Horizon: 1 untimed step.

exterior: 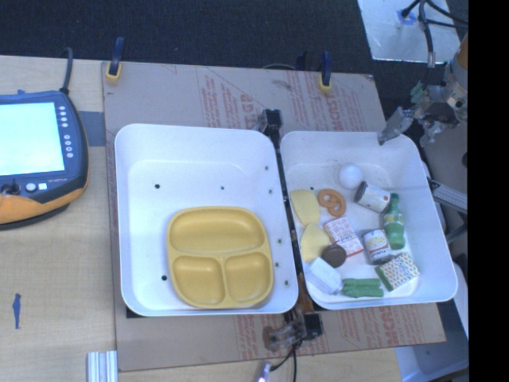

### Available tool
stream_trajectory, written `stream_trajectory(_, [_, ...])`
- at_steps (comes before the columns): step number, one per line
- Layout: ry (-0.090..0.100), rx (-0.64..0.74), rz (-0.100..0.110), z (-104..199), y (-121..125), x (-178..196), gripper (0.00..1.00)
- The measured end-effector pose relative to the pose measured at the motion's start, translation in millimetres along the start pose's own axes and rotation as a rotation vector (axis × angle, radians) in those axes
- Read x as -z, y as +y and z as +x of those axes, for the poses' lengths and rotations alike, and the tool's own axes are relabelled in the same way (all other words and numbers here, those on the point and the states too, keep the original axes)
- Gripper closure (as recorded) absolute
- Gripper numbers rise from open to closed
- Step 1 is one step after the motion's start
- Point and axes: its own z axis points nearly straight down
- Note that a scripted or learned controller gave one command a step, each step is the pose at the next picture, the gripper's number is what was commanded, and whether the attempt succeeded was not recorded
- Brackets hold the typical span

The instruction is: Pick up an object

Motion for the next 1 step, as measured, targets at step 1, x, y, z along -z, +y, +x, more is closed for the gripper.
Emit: stream_trajectory(1, [0.000, 0.002, 0.002, 48.5, 4.4, -69.4, 0.00])
